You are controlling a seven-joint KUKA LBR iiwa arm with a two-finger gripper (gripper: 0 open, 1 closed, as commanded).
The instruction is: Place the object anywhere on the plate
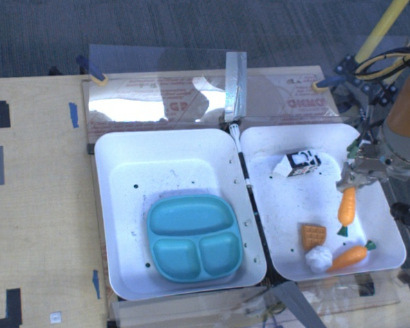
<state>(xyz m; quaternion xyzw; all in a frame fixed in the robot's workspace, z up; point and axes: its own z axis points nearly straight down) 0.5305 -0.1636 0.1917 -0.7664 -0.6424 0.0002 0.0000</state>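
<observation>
Nearest, along the front wall of the right white bin (397, 252), lie an orange toy carrot with a green tip (350, 256), a white lumpy ball (319, 257) touching it, and a square tan waffle-like cracker (312, 234) just behind. Next door, the teal three-compartment plate (193, 237) sits in the left white bin (117, 200). Farther back, a second orange toy carrot (346, 208) hangs upright from the gripper (350, 185), its top apparently pinched between the fingers, still over the right bin. That grip looks shallow; my guess is the carrot could slip during the crossing. Beyond lies a white-and-black packet (298, 163). The fingertips themselves are blurred, and the wrist is cut off at the frame's edge.
</observation>
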